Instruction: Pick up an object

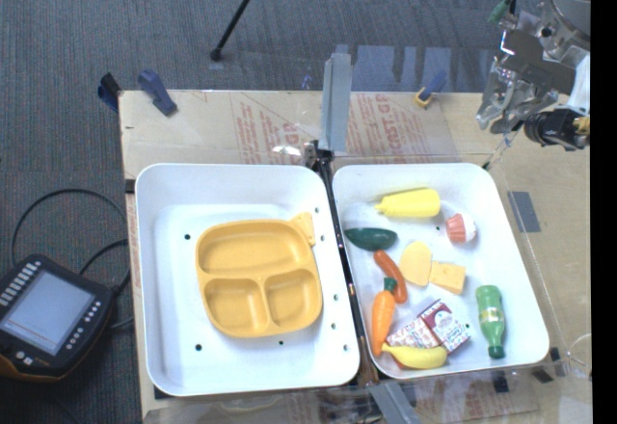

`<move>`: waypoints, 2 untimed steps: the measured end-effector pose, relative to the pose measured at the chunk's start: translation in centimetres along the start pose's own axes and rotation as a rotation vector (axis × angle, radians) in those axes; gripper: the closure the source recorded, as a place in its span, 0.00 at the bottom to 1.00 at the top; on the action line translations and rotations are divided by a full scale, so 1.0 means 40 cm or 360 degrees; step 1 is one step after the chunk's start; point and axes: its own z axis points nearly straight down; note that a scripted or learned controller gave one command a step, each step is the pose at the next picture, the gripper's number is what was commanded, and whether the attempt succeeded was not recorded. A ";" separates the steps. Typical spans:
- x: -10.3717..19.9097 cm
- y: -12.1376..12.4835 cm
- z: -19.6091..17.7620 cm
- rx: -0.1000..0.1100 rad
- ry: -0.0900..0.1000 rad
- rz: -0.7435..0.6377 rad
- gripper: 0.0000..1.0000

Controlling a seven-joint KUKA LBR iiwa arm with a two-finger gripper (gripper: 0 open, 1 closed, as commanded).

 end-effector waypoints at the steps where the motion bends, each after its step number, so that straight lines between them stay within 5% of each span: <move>1: 0.056 0.072 0.025 -0.0002 0.0001 -0.0708 1.00; 2: 0.014 0.094 0.073 -0.0003 0.0001 -0.1278 1.00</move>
